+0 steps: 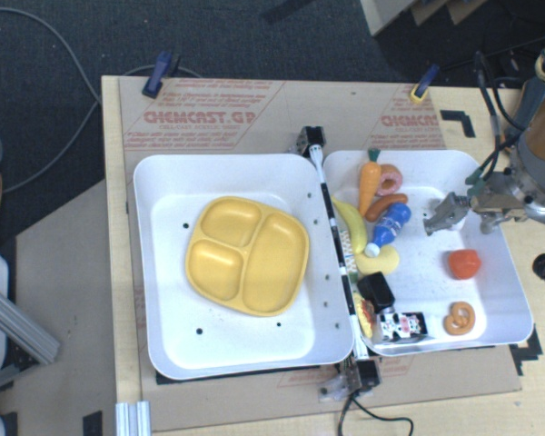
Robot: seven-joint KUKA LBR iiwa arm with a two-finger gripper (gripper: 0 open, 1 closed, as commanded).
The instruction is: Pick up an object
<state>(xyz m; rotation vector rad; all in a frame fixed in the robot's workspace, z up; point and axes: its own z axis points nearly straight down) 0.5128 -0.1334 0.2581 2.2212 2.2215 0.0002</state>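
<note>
Reaching in from the right, the gripper (pixel 447 214) hangs over the upper right part of the right bin (pixel 511 284), its grey fingers (pixel 439 217) pointing left with nothing between them; whether they are spread or pressed together cannot be told from this angle.

Nearest to it among the loose objects is an orange-red ball (pixel 464 263), lying apart on the bin floor just below the fingers and toward the bin's right edge. Below that, near the bin's lower right corner, sits a small pretzel-shaped toy (pixel 460 318).

To the left of the fingers, a blue bottle with a white cap (pixel 389 224) lies tilted in the middle of the bin. Above it, near the top edge, a toy carrot (pixel 371 180) stands lengthwise beside a brown sausage-like piece (pixel 386 204). A yellow banana (pixel 351 226) runs along the bin's left edge, with a pale yellow object (pixel 379 261) just below the bottle. Farther down the left edge are a black block (pixel 376 289) and a small black-and-white box (pixel 402 326) near the lower edge.

Across the dividing rims, the left bin (pixel 163 209) holds a yellow divided plate (pixel 247 255) with three compartments, lying in its centre. Both bins rest on a brown board (pixel 209 114) clipped to the bench.
</note>
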